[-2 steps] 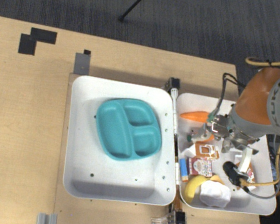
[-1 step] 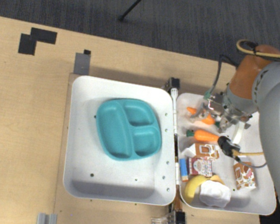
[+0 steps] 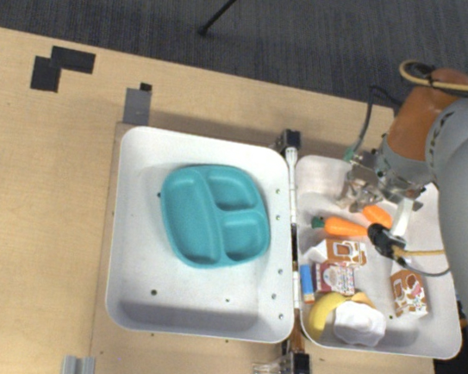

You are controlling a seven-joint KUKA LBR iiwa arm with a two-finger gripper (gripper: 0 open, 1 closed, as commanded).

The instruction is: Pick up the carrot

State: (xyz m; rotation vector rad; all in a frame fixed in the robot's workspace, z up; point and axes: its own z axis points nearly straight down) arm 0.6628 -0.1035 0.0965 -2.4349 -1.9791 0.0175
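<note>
The carrot [image 3: 345, 228] lies on its side in the right bin [image 3: 433, 342], orange with a green tip pointing left toward the bin's divider. A second small orange piece [image 3: 376, 215] rests just right of it. My gripper [image 3: 357, 194] hangs over the far part of the right bin, just beyond the carrot and a little above it. Nothing shows between its metal parts, and the carrot rests on the bin floor.
Nearer than the carrot lie snack packets [image 3: 346, 253] [image 3: 338, 280] [image 3: 408, 295], a small blue item [image 3: 307, 282], a yellow fruit [image 3: 325, 310] and a white lump [image 3: 359, 324]. The left bin [image 3: 126, 296] holds a teal divided plate [image 3: 215, 216].
</note>
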